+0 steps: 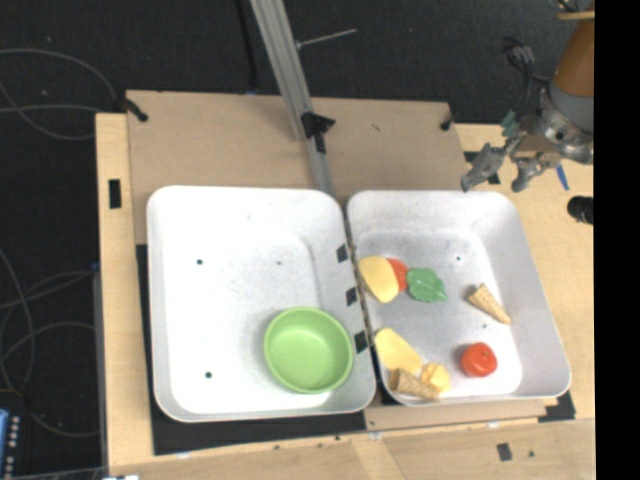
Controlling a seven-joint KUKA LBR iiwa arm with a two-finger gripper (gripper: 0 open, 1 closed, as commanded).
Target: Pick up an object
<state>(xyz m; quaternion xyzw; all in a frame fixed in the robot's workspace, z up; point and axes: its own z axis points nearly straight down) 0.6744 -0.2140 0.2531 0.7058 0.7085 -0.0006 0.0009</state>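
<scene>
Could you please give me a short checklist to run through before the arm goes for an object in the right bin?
1. Gripper carries nothing: ok; its fingers are spread, nothing between them.
2. Gripper over the right bin: not ok, it hangs past the far rim.
3. Red ball stands free of its neighbours: ok.
4. Green piece free: not ok, beside the yellow piece.
5. Green bowl out of the way: ok, left bin.

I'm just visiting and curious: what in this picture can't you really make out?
- Arm: cut off by the right edge above the gripper.
- Red piece: mostly hidden behind the yellow item.
- Tan pieces at the right bin's front: too small to identify.
</scene>
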